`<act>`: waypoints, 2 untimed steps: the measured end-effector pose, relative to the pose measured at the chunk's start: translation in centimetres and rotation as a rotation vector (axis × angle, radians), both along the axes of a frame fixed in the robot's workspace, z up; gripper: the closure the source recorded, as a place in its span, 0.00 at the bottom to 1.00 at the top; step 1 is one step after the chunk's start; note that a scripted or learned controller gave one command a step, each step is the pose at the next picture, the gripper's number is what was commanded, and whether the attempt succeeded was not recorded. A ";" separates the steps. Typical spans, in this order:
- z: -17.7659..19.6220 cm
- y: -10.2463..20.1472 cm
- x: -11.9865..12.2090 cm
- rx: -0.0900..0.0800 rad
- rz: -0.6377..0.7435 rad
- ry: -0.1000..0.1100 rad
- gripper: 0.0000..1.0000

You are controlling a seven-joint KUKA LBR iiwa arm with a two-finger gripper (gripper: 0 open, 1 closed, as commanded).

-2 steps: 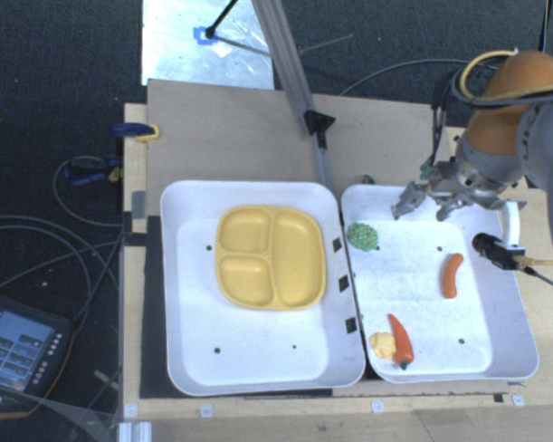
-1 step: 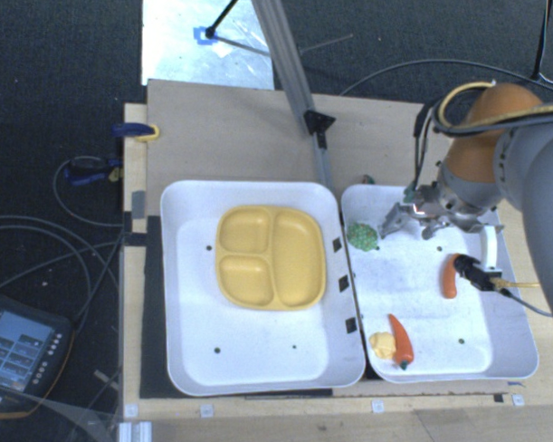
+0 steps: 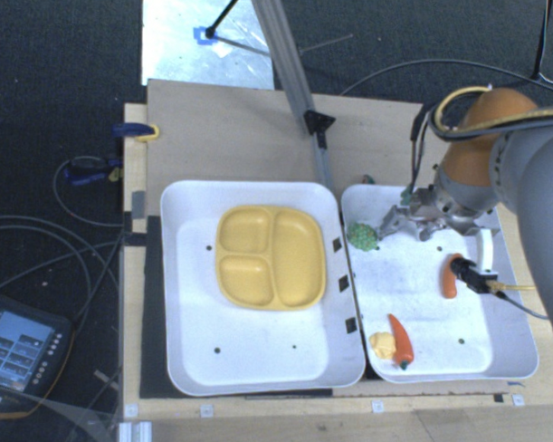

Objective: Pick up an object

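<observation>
Reaching in from the right of the frame, the arm (image 3: 523, 161) kept its gripper (image 3: 392, 221) low over the upper left part of the right bin (image 3: 516, 355), just beside a green broccoli-like toy (image 3: 362, 236). I cannot tell how far the gripper was open. An orange carrot (image 3: 448, 277) lay right of centre; another carrot (image 3: 399, 339) touched a yellow piece (image 3: 382, 344) near the bottom. The left bin (image 3: 186, 348) held a yellow divided plate (image 3: 270, 257).
</observation>
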State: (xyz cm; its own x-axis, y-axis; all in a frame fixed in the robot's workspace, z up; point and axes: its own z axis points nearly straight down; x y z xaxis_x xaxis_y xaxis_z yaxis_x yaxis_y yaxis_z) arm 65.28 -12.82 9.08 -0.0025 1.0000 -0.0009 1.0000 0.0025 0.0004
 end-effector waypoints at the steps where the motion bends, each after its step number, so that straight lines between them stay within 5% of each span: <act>1: 1.2 0.0 0.1 0.000 0.001 -0.004 1.00; 2: 7.6 0.1 -0.2 0.000 0.001 -0.007 1.00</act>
